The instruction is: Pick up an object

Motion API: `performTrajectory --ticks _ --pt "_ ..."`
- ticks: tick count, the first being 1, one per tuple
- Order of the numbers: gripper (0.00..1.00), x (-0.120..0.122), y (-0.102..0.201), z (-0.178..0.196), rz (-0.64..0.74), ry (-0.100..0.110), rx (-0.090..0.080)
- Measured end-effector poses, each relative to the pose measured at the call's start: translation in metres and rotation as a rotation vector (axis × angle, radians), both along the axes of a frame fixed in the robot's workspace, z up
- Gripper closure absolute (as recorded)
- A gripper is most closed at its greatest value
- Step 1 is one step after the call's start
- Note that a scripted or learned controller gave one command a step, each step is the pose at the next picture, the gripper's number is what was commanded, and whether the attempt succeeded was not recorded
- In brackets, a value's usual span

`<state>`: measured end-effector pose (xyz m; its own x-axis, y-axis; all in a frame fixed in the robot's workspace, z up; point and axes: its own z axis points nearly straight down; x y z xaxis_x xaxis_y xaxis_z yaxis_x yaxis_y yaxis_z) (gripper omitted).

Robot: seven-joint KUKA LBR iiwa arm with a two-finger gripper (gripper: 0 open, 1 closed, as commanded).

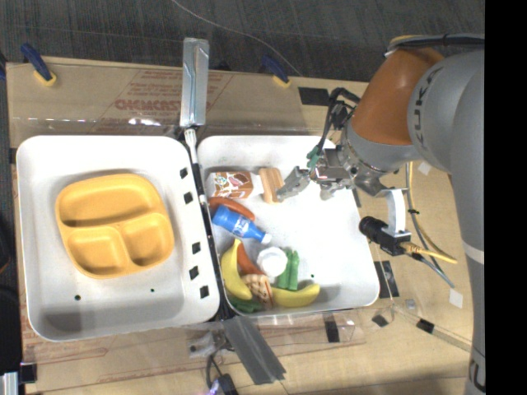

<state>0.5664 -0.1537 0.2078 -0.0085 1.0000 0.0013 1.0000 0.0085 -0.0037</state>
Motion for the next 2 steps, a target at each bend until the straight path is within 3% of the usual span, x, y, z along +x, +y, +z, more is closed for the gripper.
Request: performTrajectory --ticks 1,2 --pt "0.0 0.012 0.019 0.064 0.28 -0.005 -0.002" --pt "0.0 0.03 0.02 -0.077 0.23 0.009 0.003"
